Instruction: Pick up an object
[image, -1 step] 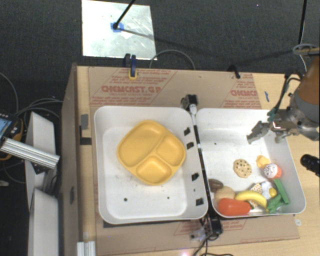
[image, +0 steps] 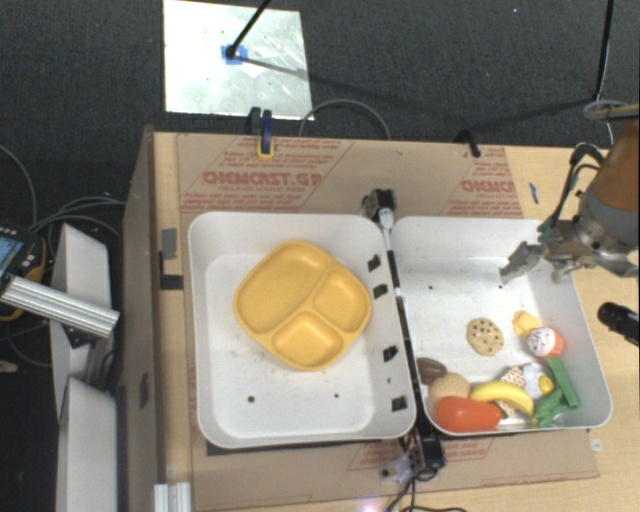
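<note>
Risk: toy food crowded into 5 o'clock corner of right bin (image: 470, 250). Banana (image: 503, 397), red pepper (image: 466, 413), green piece (image: 556, 392), egg-like toy (image: 544, 342) touching or overlapping, so descent there likely to nudge neighbours or pinch two at once. Bin wall just beside heap, finger strike possible. Cookie (image: 485, 336) lying flat, apart from heap, easier target though thin and prone to slipping.

Gripper (image: 535, 258) at 3 o'clock, hovering over right bin's upper edge, well apart from toys. Holding nothing, touching nothing. Finger spread too blurred, cannot tell.

Yellow divided plate (image: 303, 303) alone in left bin (image: 215, 330).
</note>
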